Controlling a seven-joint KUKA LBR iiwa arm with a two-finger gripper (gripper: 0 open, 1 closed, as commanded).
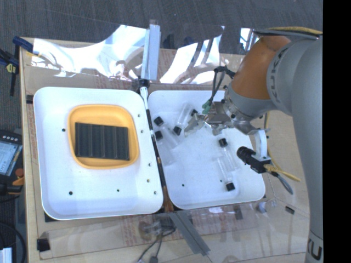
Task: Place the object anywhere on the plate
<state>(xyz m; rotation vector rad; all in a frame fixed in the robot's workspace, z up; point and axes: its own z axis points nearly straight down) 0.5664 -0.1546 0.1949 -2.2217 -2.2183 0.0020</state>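
Observation:
A yellow plate (102, 115) with a dark ribbed middle lies in the left white bin (55, 174). The right white bin (192, 188) holds several small black pieces, among them one (177, 130) near its middle left, one (222, 142) right of centre and one (230, 186) at the front right. Clear plastic tubes (225, 166) lie between them. My gripper (196, 123) hangs low over the back half of the right bin, close to a black piece (194, 113) and a clear tube (183, 114). I see nothing held in it.
Two more black pieces (158, 120) (158, 135) lie by the rim between the bins. Crumpled shiny foil (109, 53) runs along the back of the bench. A grey upright post (152, 48) stands behind the divider. The arm's orange band (263, 64) overhangs the right bin's back right corner.

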